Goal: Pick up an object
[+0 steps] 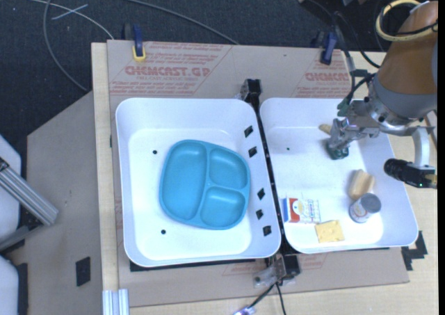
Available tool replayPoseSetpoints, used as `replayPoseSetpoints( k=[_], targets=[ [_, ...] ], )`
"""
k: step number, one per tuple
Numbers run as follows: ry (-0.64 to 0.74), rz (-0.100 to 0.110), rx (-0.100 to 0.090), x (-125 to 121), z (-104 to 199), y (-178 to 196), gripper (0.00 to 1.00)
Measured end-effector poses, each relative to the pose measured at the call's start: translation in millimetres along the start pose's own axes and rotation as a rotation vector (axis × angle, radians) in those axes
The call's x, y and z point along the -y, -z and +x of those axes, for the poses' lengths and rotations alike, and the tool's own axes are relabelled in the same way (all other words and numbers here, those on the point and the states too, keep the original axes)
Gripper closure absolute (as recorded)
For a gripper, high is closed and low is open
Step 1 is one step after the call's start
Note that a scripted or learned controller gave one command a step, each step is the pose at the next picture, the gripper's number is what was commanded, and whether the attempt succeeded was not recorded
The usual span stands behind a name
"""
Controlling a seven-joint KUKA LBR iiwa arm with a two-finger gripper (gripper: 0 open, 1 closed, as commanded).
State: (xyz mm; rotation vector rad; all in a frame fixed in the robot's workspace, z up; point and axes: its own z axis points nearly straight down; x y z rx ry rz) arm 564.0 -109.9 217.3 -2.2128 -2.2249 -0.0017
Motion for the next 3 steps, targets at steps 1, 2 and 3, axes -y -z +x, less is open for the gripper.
replayPoseSetpoints(
  k=[1, 2, 3],
  targets=[
    [0.0, 0.001, -0.001, 0, 56, -8, 1.0],
    [0.0, 0.001, 0.0, 0, 107, -13, 1.0],
    [-0.001, -0.002, 0.0, 0, 152, -9, 1.0]
  ],
)
